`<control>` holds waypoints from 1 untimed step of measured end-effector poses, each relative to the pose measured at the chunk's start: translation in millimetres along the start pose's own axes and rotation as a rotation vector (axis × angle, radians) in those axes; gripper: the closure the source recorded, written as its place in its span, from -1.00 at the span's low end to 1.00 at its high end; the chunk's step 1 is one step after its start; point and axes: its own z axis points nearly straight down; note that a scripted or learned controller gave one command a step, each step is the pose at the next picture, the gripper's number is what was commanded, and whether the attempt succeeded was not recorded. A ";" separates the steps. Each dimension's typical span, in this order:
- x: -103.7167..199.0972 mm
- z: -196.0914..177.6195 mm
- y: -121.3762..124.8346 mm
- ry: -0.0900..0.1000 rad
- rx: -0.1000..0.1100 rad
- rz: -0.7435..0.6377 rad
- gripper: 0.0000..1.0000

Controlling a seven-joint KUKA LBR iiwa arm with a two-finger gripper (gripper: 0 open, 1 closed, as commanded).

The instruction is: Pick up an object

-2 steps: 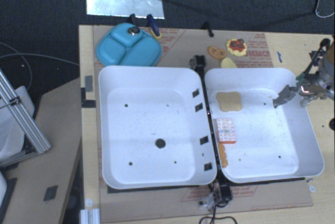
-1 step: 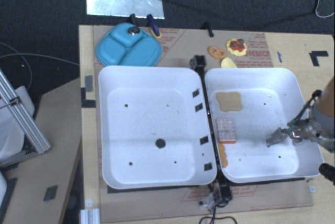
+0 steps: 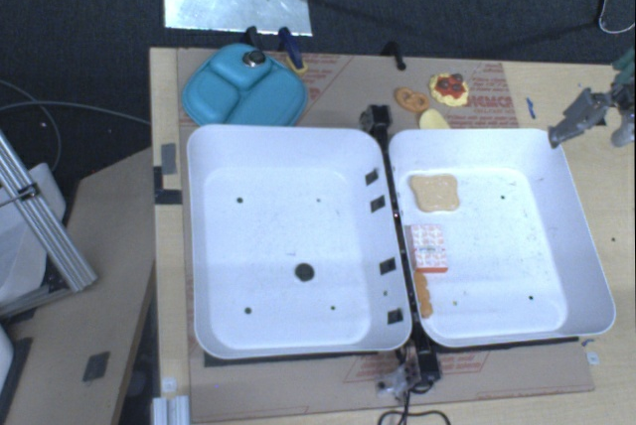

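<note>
Gripper (image 3: 581,118) above right bin's (image 3: 556,244) far corner

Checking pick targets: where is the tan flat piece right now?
The tan flat piece lies in the right bin, near its far left corner, just above the red-checked packet.

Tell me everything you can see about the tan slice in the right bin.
The tan slice looks like a toy slice of bread: flat, roughly square with rounded corners, plain light tan with a matte surface. It lies flat on the floor of the right bin, in the back left part, close to the wall shared with the other bin. Just in front of it lies a red-and-white checked piece, apart from it by a narrow gap. Nothing appears to touch the slice except the bin floor.
</note>
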 end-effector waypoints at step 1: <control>-2.6 -1.7 -0.9 0.001 0.014 0.001 1.00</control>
